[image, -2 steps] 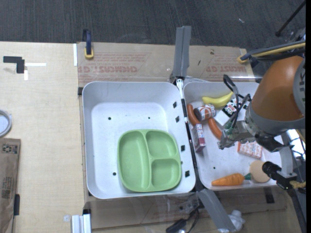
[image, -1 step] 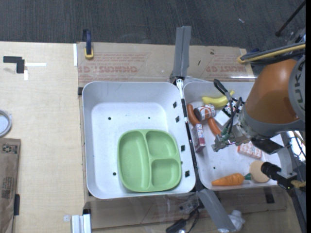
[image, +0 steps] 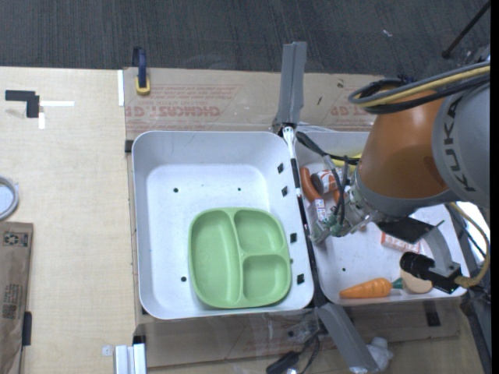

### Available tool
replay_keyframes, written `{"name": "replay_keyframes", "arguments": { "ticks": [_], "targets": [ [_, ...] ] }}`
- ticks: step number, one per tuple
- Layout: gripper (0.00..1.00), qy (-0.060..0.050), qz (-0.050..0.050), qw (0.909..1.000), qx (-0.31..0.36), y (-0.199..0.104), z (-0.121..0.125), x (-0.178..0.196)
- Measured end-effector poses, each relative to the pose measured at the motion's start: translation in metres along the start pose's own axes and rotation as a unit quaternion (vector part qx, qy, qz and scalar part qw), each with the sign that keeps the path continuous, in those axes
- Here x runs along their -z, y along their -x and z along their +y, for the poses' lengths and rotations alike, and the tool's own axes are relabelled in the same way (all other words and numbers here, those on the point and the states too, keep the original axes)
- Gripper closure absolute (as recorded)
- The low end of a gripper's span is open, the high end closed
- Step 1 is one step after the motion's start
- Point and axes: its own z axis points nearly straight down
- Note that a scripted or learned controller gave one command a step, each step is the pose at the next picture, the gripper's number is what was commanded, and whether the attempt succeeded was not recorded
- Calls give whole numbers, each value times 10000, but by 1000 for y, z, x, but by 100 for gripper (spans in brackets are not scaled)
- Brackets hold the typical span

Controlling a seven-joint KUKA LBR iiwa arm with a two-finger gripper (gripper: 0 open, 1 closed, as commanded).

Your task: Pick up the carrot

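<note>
The small orange toy carrot [image: 366,289], smooth and plastic-looking with a short green stub of leaves at its blunt end, lies flat on the white floor of the right-hand bin. Its pointed tip faces the left bin and its leafy end faces away from it, so the body runs almost level across the view, tilted only slightly. It rests near the bin's front wall, below the grey arm's orange-banded wrist and well apart from it. Nothing grips it; its whole length shows uncovered, and it looks intact.
</note>
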Motion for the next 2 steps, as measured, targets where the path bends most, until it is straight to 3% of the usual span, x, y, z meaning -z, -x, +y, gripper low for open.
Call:
{"name": "replay_keyframes", "arguments": {
  "ticks": [1, 2],
  "targets": [
    [100, -9, -6, 9905, -1374, -55, 30, 110],
    [100, -17, -4, 9798, -2002, 84, 20, 60]
  ]
}}
